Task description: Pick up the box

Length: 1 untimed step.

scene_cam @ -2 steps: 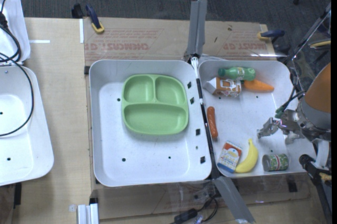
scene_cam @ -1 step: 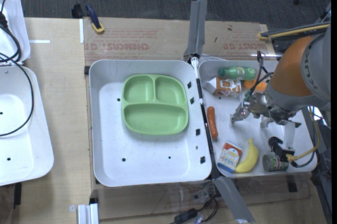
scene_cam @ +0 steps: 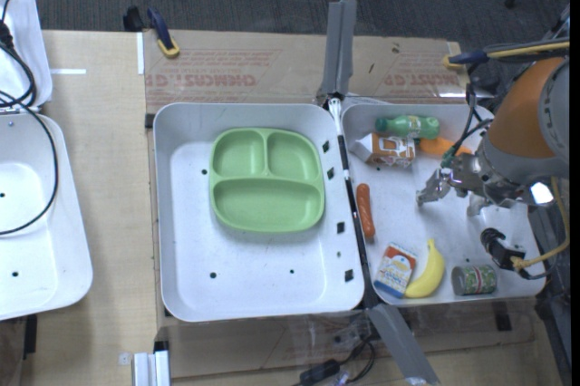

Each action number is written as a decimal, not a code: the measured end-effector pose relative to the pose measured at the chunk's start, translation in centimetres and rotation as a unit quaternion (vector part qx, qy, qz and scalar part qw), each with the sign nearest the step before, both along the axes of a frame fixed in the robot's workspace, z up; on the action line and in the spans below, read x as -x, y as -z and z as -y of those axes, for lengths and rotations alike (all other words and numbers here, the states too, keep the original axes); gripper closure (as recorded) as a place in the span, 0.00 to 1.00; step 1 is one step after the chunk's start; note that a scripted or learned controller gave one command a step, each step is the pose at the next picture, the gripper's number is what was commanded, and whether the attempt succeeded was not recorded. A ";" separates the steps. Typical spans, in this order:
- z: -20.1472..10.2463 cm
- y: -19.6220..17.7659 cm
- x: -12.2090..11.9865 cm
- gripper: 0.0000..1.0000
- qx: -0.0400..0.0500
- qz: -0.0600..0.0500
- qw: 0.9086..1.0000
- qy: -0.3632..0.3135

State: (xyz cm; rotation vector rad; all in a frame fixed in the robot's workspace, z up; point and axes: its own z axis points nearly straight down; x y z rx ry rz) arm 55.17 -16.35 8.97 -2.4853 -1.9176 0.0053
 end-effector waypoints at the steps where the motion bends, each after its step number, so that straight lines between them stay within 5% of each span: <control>1: -7.0 0.0 2.1 0.00 -0.001 0.000 0.998 -0.065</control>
